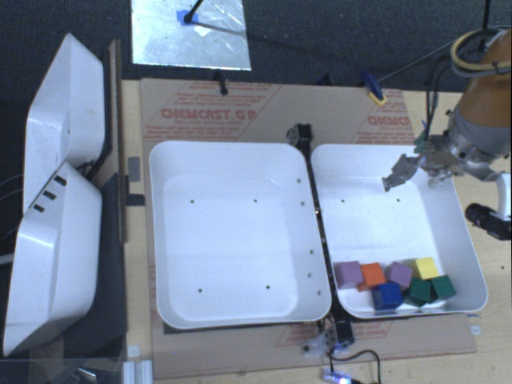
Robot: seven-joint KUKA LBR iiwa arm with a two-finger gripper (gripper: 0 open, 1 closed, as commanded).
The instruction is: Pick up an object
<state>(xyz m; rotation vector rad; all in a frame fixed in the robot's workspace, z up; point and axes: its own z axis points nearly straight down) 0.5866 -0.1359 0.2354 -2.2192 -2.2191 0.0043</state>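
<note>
Several small blocks lie huddled at the near edge of the right bin (448,214): a purple block (348,274), an orange block (372,274), a second purple block (398,274), a yellow block (426,267), a blue block (387,295) and two green blocks (422,292). My gripper (418,177) hangs over the far right part of that bin, well away from the blocks. It is open, and nothing sits between its fingers (397,174).
The left bin (232,230) lies beside the right one on a cardboard sheet (208,112). Spare white bins (56,190) are stacked at the far left. A shiny metal sheet (190,22) lies beyond the bench. A black clamp (302,134) sits between the bins' far corners.
</note>
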